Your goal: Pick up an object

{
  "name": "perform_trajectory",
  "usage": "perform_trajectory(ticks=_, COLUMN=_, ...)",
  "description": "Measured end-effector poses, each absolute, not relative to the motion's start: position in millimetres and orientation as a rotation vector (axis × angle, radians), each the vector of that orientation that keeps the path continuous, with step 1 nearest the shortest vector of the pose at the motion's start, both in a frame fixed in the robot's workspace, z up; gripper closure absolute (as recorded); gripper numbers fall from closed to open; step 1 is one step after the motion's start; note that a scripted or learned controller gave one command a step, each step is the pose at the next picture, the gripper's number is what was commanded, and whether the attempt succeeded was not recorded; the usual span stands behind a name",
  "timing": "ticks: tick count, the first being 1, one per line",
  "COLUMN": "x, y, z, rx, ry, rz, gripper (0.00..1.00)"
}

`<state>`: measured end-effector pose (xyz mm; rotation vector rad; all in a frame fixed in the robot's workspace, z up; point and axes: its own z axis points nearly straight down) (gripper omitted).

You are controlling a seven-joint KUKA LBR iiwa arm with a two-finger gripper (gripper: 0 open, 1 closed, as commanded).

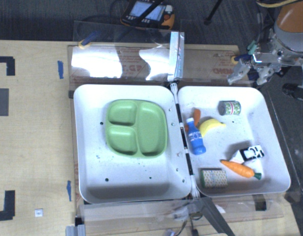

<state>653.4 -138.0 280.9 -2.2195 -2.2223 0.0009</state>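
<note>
Above the right bin's (269,112) far corner, the gripper (250,70) hovered, its finger spacing impossible to tell. Candidate objects, namely can (229,107), banana (211,126), blue bottle (195,137) and carrot (238,168), lay untouched; the approach step was judged underway, requiring descent onto one.

Open floor lies around the can (229,107); bottle (195,138) and banana (211,126) crowd together.

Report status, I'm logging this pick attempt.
Gripper above right bin's far rim, holding nothing seen. Can, banana, bottle, carrot all lying in bin. Nothing blocking.
</note>
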Motion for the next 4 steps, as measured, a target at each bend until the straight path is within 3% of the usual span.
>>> perform_trajectory(ticks=1, x=666.1, y=-146.4, z=108.3, rx=-2.043, ry=-2.392, rz=-0.003, gripper=0.0)
perform_trajectory(ticks=2, x=601.2, y=-173.0, z=85.6, rx=-2.057, ry=-2.376, rz=-0.001, gripper=0.0)
perform_trajectory(ticks=3, x=553.7, y=-106.5, z=87.5, rx=-1.926, ry=-2.49, rz=-0.006, gripper=0.0)
perform_trajectory(ticks=4, x=610.7, y=-99.0, z=86.8, rx=-1.56, ry=-2.733, rz=-0.004, gripper=0.0)
